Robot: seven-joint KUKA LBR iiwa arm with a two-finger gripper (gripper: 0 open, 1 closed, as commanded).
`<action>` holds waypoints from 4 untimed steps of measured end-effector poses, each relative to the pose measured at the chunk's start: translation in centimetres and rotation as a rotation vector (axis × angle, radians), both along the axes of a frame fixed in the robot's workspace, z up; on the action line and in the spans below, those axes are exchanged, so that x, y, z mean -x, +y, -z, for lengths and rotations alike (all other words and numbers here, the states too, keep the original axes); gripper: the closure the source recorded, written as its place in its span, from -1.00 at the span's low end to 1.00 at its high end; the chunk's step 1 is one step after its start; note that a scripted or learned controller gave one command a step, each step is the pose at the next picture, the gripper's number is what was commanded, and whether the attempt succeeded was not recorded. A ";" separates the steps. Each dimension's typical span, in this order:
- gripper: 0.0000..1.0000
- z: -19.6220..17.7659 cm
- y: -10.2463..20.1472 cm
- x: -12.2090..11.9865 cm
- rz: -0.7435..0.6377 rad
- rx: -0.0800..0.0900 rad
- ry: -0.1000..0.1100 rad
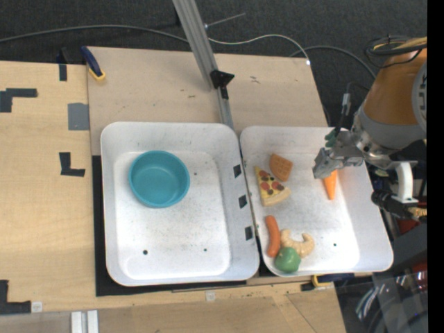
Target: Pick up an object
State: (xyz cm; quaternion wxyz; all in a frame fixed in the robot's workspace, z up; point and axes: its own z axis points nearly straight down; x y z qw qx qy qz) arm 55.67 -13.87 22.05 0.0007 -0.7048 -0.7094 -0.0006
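The right bin (361,245) holds several toy foods. An orange carrot (331,186) lies near its right side, pointing toward the front. My gripper (325,164) hangs directly over the carrot's far end, touching or nearly touching it. To the left lie a pizza slice (272,187) and a brown bread piece (281,166). At the front of this bin sit a red sausage (273,234), a beige piece (300,242) and a green round piece (288,259).
A teal bowl (159,179) stands in the left bin (173,255). A grey metal pole (201,40) slants over the bench behind the bins. Cables run across the dark floor at the back.
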 end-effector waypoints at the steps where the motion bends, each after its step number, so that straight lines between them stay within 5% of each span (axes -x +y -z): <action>1: 1.00 0.7 5.8 -1.8 -0.001 0.000 0.001; 4: 1.00 -0.7 20.9 -8.0 0.004 0.003 0.001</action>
